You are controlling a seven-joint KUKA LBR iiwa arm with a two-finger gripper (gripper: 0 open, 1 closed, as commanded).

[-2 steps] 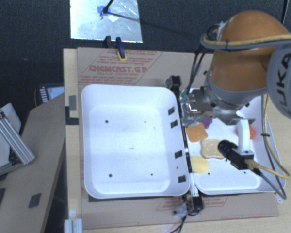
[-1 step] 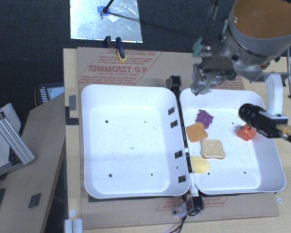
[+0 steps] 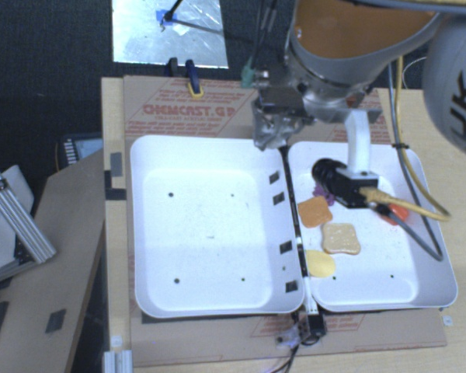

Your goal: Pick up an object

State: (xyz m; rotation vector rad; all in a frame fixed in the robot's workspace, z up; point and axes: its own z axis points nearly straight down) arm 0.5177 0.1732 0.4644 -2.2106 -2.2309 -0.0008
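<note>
pale wooden bench [image 3: 62,247] over dark floor [image 3: 39,53], perhaps a foil sheet [image 3: 155,29] behind

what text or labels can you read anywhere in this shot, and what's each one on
"CHEMCAST" then what looks like "GP", in red on the brown sheet behind the left bin.
"UK", black letters on the grey arm, cut off by the frame.
Red print on the sheet's front edge: too blurred to read.

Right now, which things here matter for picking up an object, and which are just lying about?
For the job: gripper; orange piece; toast-shaped piece; yellow disc; right bin.
Just lying about: left bin; cardboard sheet; foil square; blue clamp.
</note>
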